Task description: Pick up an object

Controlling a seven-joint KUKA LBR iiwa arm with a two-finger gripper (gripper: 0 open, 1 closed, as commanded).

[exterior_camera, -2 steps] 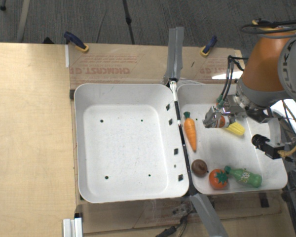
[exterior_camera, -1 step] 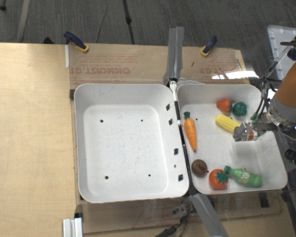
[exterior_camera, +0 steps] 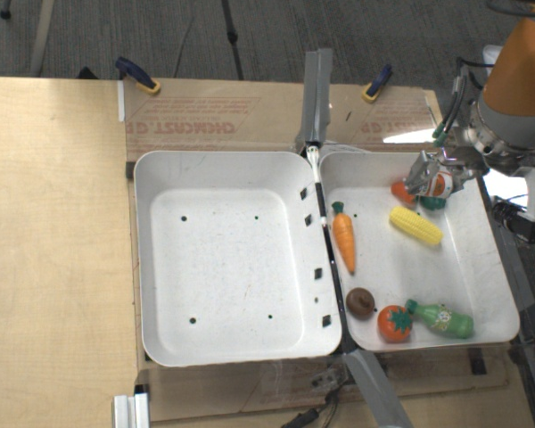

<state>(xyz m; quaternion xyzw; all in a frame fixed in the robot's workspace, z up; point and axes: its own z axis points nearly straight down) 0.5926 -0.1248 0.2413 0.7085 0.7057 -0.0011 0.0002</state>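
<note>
My gripper point(exterior_camera: 425, 180) hangs low over the far part of the right bin point(exterior_camera: 481, 239). Just under and beside it lie a small red object point(exterior_camera: 399, 190) and a red, white and teal object point(exterior_camera: 436, 192), partly hidden by the gripper. A yellow corn cob point(exterior_camera: 415, 226) rests just in front of them. An orange carrot point(exterior_camera: 343, 239) lies along the bin's left wall. Near the front edge sit a brown round object point(exterior_camera: 360, 302), a red tomato point(exterior_camera: 395, 323) and a green bottle point(exterior_camera: 444, 320).
The left bin point(exterior_camera: 160, 239) stands beside the right one, with a grey divider post point(exterior_camera: 316, 96) behind where they meet. Two clamps point(exterior_camera: 138, 76) point(exterior_camera: 377, 83) hold cardboard at the back. Cables run along the right side.
</note>
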